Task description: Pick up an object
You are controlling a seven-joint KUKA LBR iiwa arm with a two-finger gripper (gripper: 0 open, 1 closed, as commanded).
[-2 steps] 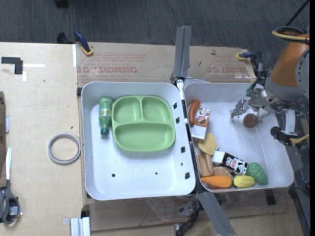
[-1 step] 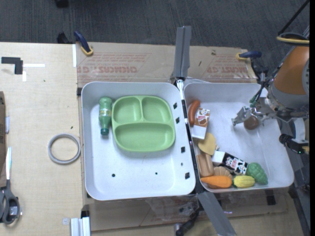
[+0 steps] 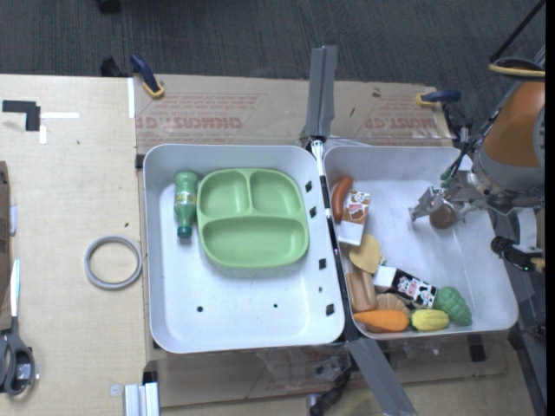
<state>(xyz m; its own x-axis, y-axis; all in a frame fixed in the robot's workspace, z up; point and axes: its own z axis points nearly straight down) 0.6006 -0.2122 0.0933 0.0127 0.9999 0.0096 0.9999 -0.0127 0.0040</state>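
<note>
My gripper [image 3: 431, 206] hangs over the upper right part of the right bin [image 3: 486, 271], with the orange-banded arm reaching in from the right. A small brown round object [image 3: 444, 217] sits right at the gripper's tip, touching or just under it; I cannot see whether it is gripped. Along the right bin's left and front sides lie a red sausage [image 3: 342, 194], a white carton [image 3: 354, 213], a yellow piece [image 3: 366, 254], a cow-patterned box [image 3: 414, 289], a carrot [image 3: 381, 320], a yellow fruit [image 3: 430, 320] and a green vegetable [image 3: 453, 304].
The left bin [image 3: 243, 315] holds a green divided plate [image 3: 253, 217] and a green bottle [image 3: 185, 203] lying beside it. On the bench to the left are a tape roll [image 3: 113, 261] and scissors [image 3: 16, 362]. Blue clamps [image 3: 147, 74] hold the cardboard behind.
</note>
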